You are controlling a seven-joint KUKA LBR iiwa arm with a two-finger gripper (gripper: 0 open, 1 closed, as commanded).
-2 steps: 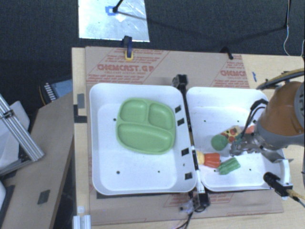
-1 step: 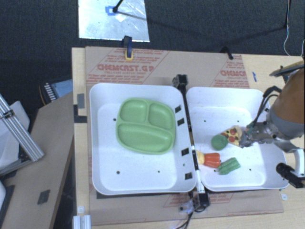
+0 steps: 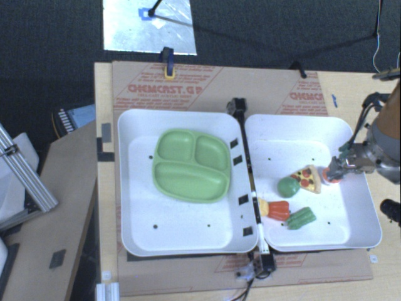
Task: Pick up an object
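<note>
In the right bin (image 3: 351,231) lie a pizza-slice toy (image 3: 306,178), a round green piece (image 3: 288,187), a red and orange piece (image 3: 276,210) and an oblong green piece (image 3: 301,218). My gripper (image 3: 339,167) reaches in from the right and is low over the bin's right half, just right of the pizza slice. A small red and white thing (image 3: 330,177) shows right below the gripper tip; I cannot tell whether it is held.
The left bin (image 3: 135,231) holds a green divided plate (image 3: 191,165). A black divider (image 3: 246,168) runs between the bins. Both bins rest on a cardboard sheet (image 3: 188,83). A yellow clamp (image 3: 168,64) sits at the sheet's far edge.
</note>
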